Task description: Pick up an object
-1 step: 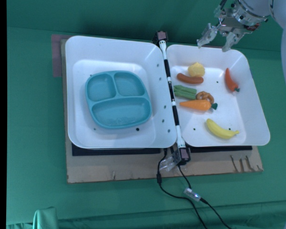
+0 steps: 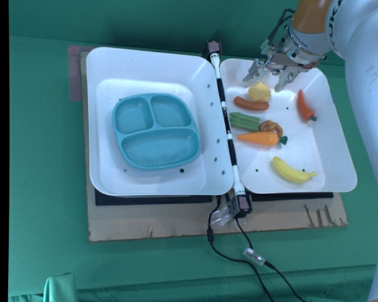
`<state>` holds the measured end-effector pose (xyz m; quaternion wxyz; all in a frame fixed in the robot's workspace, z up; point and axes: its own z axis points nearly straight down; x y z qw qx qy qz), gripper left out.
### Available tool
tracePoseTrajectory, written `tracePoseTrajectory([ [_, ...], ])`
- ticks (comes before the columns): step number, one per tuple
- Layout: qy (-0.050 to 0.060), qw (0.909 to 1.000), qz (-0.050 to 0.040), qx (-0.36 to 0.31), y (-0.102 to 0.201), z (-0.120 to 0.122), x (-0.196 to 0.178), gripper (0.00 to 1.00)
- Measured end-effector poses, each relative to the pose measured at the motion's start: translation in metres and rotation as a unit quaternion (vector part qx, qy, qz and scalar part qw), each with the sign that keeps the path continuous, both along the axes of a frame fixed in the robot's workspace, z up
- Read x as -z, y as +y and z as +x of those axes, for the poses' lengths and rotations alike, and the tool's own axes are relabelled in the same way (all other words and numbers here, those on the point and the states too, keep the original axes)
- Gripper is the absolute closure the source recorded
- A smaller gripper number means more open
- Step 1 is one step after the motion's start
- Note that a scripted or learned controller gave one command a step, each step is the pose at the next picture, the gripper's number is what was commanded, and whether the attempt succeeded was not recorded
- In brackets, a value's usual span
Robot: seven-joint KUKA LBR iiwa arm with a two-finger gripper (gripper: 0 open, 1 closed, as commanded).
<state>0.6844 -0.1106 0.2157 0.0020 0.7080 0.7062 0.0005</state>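
Arm (image 2: 359, 55): grey KUKA with an orange band above the wrist, reaching in from the right and angling down over the right bin's far end.
Left bin (image 2: 101, 74): shallow and white, holding 1 teal plate.
Right bin (image 2: 340, 168): shallow and white, touching the left bin along a black-and-white divider strip (image 2: 227, 124); it holds 6 toy foods.
Teal plate (image 2: 155, 131): 3 compartments, lying flat near the middle of the left bin.
Gripper (image 2: 268, 76): 2 fingers spread apart with nothing between them, tips hanging just above the yellow lump; whether they touch it is not clear.
Carrot (image 2: 259, 138): orange, lying across the middle of the right bin, green end to the right.
Banana (image 2: 292, 171): yellow, alone toward the near side of the right bin.
Sausage (image 2: 251, 104): orange-red, lying just below the yellow lump.
Green vegetable (image 2: 244, 121): between the sausage and the carrot.
Red pepper (image 2: 305, 107): apart from the cluster, on the right.
Yellow lump (image 2: 259, 92): small, directly under the fingertips.
Brown piece (image 2: 271, 127): small, touching the carrot's upper edge.
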Motion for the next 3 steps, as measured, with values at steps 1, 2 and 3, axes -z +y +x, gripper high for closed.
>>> tracePoseTrajectory([
  [1,-0.006,1.0,-0.0016,0.0,0.009,-0.029,0.03,0.0],
  [2,-0.01,0.9999,-0.0022,0.002,0.009,-0.027,0.016,1.0],
  [3,-0.001,1.0,0.0004,0.0,0.037,-0.04,-0.081,1.0],
])
